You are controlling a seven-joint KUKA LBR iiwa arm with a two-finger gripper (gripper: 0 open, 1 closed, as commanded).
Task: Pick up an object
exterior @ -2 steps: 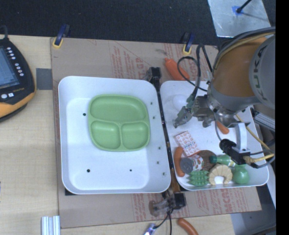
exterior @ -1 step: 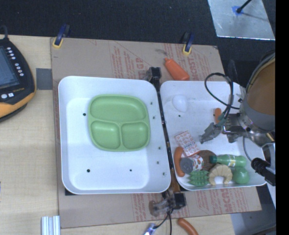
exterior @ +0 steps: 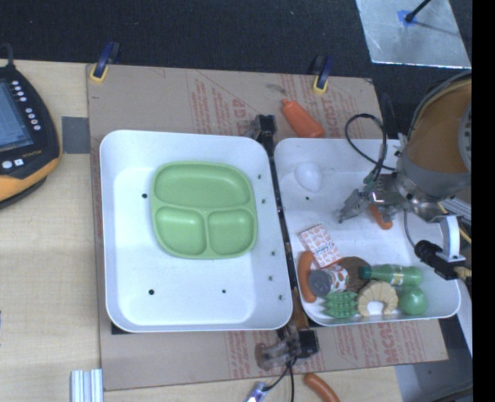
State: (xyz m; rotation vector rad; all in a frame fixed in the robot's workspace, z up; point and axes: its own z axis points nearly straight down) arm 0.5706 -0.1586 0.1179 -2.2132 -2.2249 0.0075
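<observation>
The right white bin (exterior: 356,153) holds the loose objects. Along its near side lie a red-and-white packet (exterior: 319,243), an orange carrot-like piece (exterior: 304,266), a grey disc (exterior: 319,284), a green bottle (exterior: 394,273), a leafy green toy (exterior: 341,303), a beige round item (exterior: 374,298) and a green ball (exterior: 413,301). A white egg (exterior: 308,176) rests near the far left corner. My gripper (exterior: 364,213) hangs over the bin's middle right with its fingers spread apart. A small orange piece (exterior: 384,219) lies by the right finger, not clearly between the fingers.
The left white bin (exterior: 130,249) holds a green divided plate (exterior: 203,208). An orange carrot toy (exterior: 301,119) lies outside, beyond the right bin. A teach pendant (exterior: 8,136) sits at the far left. A black cable (exterior: 368,132) loops above the gripper.
</observation>
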